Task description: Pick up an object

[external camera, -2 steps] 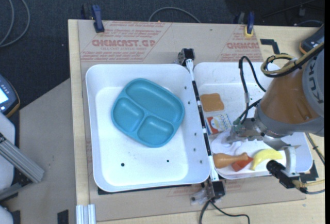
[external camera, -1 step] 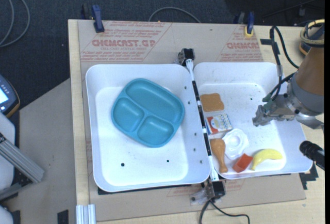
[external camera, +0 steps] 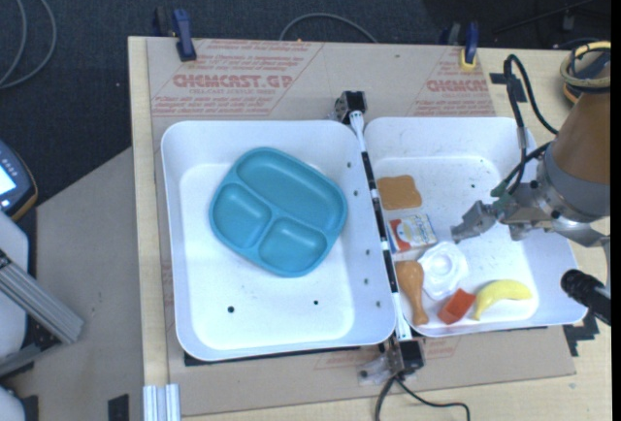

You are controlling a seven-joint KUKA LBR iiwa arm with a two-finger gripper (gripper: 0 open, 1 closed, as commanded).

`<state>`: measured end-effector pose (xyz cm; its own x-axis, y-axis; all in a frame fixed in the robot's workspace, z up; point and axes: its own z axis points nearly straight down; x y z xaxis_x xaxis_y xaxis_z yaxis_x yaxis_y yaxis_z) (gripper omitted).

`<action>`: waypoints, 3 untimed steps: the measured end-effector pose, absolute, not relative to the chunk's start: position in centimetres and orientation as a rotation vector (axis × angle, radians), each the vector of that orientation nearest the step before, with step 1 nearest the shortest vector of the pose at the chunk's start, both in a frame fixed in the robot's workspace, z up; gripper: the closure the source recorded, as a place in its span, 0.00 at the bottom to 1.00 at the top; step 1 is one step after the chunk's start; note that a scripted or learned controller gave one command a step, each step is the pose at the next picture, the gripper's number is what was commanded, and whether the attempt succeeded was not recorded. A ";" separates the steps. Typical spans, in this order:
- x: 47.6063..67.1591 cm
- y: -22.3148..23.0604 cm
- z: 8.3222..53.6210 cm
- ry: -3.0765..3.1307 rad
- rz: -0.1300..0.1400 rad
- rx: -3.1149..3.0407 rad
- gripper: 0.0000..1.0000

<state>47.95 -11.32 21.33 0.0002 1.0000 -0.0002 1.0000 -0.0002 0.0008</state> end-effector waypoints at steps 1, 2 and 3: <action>52.3 -9.3 8.3 2.223 0.010 2.220 0.00; 55.5 -12.6 8.8 2.220 0.008 2.217 0.00; 63.8 -18.8 10.6 2.214 0.004 2.214 0.00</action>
